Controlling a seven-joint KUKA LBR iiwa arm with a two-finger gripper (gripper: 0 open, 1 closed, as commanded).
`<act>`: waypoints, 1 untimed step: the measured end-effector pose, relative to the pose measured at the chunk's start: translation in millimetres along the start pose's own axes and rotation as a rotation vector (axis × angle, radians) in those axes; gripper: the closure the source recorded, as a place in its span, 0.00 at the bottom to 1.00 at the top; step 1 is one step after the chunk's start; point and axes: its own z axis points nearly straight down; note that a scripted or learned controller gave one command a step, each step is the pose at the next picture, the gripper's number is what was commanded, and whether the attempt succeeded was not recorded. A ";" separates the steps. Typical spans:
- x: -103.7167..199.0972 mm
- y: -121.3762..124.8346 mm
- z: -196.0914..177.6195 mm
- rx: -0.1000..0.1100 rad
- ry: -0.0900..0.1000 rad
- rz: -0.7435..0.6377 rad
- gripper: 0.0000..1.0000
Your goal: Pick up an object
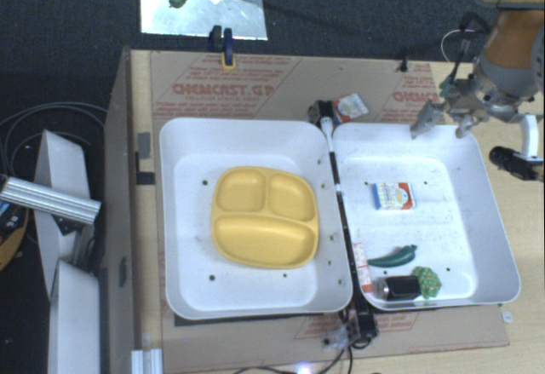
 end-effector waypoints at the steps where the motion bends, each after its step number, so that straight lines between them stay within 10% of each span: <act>1: 14.6 -30.7 48.0 0.002 0.001 0.002 0.00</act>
